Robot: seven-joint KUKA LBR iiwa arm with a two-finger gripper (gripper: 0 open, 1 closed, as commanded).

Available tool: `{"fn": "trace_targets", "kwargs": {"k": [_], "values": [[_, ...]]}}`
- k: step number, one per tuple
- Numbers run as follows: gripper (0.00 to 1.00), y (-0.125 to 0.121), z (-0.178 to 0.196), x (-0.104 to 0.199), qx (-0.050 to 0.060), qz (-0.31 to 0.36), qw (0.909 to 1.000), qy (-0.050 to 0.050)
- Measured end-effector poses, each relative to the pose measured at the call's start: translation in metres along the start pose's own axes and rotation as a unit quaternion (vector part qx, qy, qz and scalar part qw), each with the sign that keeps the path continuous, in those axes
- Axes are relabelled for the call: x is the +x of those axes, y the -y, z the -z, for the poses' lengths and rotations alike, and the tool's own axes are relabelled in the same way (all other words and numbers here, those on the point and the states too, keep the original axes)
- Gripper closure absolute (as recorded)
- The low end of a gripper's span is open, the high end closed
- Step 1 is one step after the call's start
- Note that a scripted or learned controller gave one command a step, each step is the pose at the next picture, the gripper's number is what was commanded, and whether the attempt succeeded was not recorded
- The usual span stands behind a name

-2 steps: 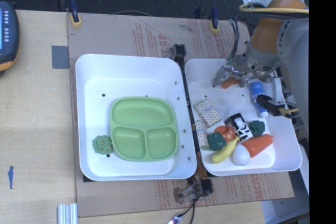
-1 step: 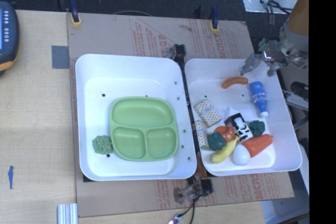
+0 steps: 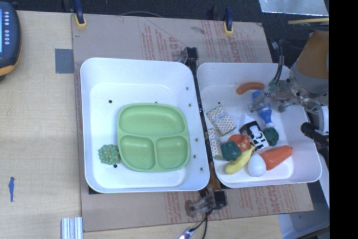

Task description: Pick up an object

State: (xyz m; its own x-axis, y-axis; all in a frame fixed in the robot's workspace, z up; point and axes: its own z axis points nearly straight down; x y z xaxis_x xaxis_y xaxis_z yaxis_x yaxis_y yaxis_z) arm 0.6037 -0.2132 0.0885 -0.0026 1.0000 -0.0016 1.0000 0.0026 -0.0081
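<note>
Several toys crowd the right bin (image 3: 224,78). We cannot tell the gripper's (image 3: 263,106) state. Descending at three o'clock, we risk nudging the sausage (image 3: 249,87) or blue piece (image 3: 265,115) aside.

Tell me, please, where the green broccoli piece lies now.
The broccoli lies in the left bin, near its front-left corner, just beside the left edge of the green divided plate.

place: robotics lab | evidence: clamped cardboard (image 3: 168,36) on bench, 2 white bins (image 3: 98,120), grey arm (image 3: 310,73)
</note>
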Motion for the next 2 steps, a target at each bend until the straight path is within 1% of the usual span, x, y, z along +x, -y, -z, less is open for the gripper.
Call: {"fn": "trace_targets", "kwargs": {"k": [1, 2], "values": [[0.0, -0.056, 0.005, 0.047, -0.005, 0.004, 1.0, -0.001], [0.0, 0.012, 0.003, 0.067, 0.0, 0.0, 1.0, -0.002]]}}
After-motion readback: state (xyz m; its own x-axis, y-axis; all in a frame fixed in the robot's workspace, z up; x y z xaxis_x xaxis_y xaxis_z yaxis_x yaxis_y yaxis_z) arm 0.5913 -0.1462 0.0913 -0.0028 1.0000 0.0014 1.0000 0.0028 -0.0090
